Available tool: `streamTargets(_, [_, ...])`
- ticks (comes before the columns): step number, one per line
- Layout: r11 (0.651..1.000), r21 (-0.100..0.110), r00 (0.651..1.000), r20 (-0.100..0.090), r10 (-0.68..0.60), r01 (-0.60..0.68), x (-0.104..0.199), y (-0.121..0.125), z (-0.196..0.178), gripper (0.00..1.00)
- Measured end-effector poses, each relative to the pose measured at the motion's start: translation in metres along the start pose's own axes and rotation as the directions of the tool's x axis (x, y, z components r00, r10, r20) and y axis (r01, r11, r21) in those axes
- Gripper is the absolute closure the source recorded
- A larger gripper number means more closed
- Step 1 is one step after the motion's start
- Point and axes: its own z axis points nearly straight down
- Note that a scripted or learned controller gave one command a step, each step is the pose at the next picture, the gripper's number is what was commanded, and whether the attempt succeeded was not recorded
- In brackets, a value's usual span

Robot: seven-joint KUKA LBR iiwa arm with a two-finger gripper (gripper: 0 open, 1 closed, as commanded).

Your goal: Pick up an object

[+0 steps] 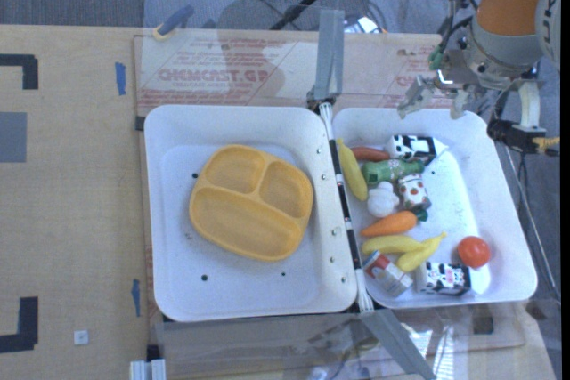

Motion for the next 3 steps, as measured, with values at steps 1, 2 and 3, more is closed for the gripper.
streamTargets(1, [0.999,0.001,0.999,-0.001,0.054,-0.054,0.001,0.004,0.015,0.00])
streamTargets(2, [0.999,-0.032,1.000,0.008,0.023,-0.023,-0.024,-0.014,0.112,0.00])
streamTargets(3, [0.996,-0.039,0.997,0.021,-0.076,0.077,-0.024,-0.017,0.119,0.00])
